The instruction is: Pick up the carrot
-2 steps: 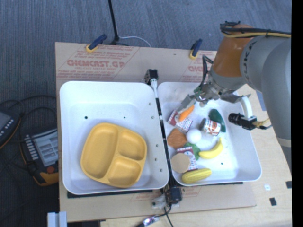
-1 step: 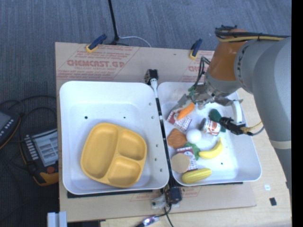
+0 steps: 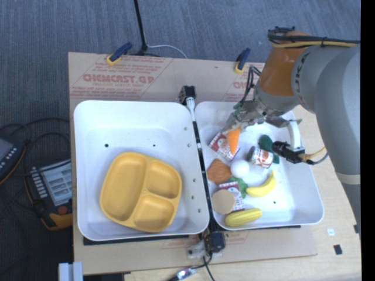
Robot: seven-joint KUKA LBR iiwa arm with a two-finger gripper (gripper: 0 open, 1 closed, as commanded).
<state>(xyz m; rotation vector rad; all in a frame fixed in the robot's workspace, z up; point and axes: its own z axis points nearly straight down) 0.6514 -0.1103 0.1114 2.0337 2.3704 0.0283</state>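
**Gripper over carrot, finger state unreadable**

Left bin [image 3: 88, 122]: you've got a yellow divided plate [image 3: 140, 191] sitting low-centre, with bare white floor all round it, most of it toward the far wall.

Right bin [image 3: 304, 206]: crowded. The carrot [image 3: 234, 141] lies in the upper-left part, tilted, resting on a red-and-white packet [image 3: 221, 144] just beside the divider wall. Below it sit a brown cookie-like piece [image 3: 218, 171], a white egg [image 3: 240, 168], a banana [image 3: 263, 186] and a corn cob [image 3: 243, 217], all packed close. Some items near the can [image 3: 262, 156] are too small to name.

The arm [image 3: 316, 75] comes in from the right, orange band up and wrist angled down-left. The gripper [image 3: 245, 113] sits right above the carrot's top end. The wrist body blocks its fingers, so I can't tell you whether they're wide, narrow or on anything.

Open floor in that bin lies along the right and near-right side.
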